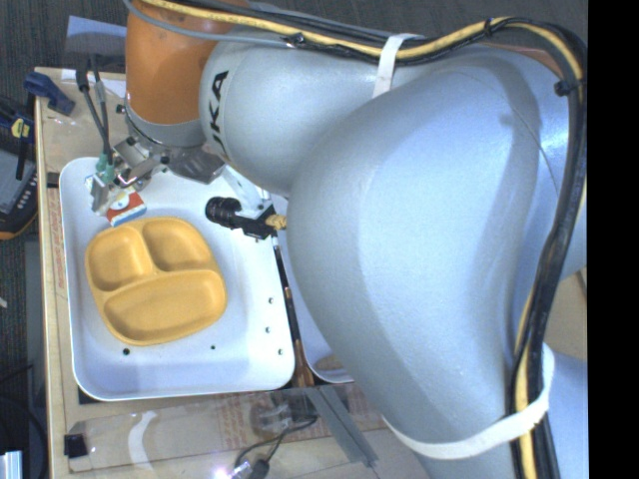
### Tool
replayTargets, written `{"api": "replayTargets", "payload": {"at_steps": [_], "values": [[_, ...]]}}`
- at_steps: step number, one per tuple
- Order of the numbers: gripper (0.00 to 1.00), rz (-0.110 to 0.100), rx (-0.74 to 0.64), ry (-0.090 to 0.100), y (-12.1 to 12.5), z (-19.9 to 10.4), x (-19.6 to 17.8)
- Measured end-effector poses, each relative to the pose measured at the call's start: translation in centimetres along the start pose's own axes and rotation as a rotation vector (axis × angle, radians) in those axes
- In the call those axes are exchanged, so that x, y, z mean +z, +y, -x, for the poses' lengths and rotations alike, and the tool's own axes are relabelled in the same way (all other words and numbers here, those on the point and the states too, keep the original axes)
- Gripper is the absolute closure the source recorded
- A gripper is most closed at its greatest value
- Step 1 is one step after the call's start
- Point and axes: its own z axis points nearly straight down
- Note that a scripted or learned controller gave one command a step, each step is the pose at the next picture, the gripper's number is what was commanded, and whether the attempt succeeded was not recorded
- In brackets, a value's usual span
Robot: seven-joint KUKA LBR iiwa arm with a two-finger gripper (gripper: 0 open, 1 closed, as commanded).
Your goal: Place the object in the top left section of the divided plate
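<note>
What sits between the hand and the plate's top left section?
Nothing visible. The hand hangs just above the yellow divided plate's upper-left rim, with a small red, white and blue object at its tip beside the top left section.

We see the grey arm (399, 228) sweeping in from the right, its bulk covering most of the bench — the orange band (165, 53) sits near the top left. Below it the gripper (112, 190) hangs over the white bin (180, 377), just above the top left section of the yellow divided plate (153, 277). A small red, white and blue object (127, 208) lies at the plate's upper edge, touching the fingertips.
</note>
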Motion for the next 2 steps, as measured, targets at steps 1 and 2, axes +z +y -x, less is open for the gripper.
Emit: {"api": "replayTargets", "payload": {"at_steps": [1,2], "values": [[1.0,0.002,0.058,0.001,-5.9,8.8,-3.0],[1.0,0.0,0.067,0.0,-4.9,1.9,-0.2]]}}
